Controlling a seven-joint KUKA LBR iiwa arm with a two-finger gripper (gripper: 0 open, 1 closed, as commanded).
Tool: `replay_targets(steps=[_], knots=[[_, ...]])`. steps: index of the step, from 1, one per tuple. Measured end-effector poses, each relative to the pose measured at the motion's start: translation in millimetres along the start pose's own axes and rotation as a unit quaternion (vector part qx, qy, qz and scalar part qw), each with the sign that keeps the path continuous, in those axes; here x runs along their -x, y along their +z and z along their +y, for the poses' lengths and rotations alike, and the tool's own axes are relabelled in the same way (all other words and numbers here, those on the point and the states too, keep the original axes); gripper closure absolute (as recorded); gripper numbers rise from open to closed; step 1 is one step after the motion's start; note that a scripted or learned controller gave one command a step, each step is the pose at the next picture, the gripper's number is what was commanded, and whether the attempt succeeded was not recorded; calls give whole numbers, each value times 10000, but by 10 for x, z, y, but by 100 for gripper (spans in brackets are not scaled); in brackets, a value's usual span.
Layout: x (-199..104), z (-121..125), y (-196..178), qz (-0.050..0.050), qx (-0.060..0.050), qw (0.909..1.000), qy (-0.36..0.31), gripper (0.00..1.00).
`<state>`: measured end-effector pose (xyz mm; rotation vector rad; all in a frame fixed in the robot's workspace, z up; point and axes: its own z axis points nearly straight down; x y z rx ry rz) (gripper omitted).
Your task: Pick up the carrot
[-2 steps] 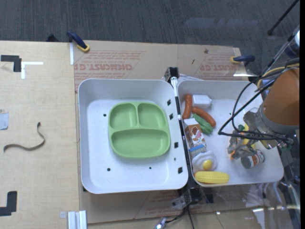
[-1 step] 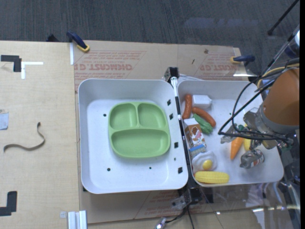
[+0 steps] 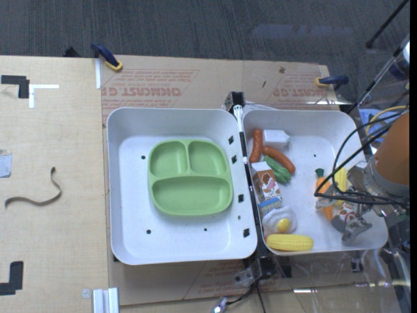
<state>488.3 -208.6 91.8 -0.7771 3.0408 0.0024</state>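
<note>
I am at the approach step. My gripper [image 3: 352, 225] hangs low over the right bin [image 3: 306, 126], near its right wall; I cannot tell whether it holds anything. The carrot [image 3: 280, 158], orange with a green top, lies well apart from me in the bin's upper left, touching a sausage [image 3: 256, 144]. Next I judge I must travel left and descend along its length. The left bin [image 3: 124, 194] holds a green plate [image 3: 191, 178]; both sit on cardboard on a pale tabletop [image 3: 45, 240].
</note>
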Motion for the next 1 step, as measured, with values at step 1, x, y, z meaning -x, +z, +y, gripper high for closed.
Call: replay_targets(steps=[1], knots=[[259,474,4,0,5,9933,-1154,0]])
